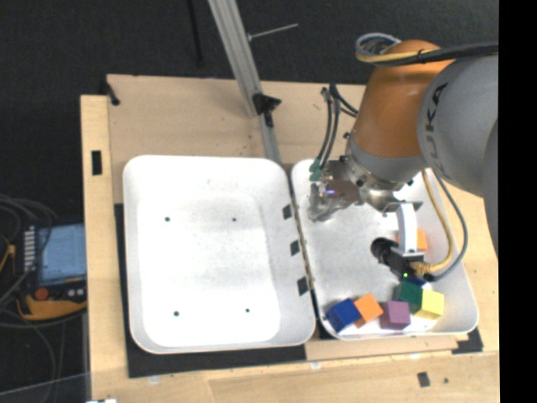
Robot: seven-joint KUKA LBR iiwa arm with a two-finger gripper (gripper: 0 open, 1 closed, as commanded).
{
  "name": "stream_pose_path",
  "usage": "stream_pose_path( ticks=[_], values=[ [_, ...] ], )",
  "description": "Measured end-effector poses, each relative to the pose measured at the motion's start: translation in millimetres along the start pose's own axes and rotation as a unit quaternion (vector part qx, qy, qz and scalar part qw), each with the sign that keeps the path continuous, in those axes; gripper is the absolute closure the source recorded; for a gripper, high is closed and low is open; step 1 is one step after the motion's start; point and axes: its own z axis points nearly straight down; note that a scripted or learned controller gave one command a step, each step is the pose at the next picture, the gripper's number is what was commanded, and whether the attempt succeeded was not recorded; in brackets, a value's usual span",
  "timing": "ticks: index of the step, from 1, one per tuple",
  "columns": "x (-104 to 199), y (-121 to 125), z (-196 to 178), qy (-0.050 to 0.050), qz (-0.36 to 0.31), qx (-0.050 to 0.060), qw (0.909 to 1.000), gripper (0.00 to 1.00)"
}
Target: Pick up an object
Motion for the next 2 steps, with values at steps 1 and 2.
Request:
stream_pose_path(
  ticks=[1,2],
  values=[
    [45,-3,11,0.000,0.000,0.000,1.0000,1.00],
    [100,-18,10,0.001,-0.001,0.001,1.0000,1.00]
  ],
)
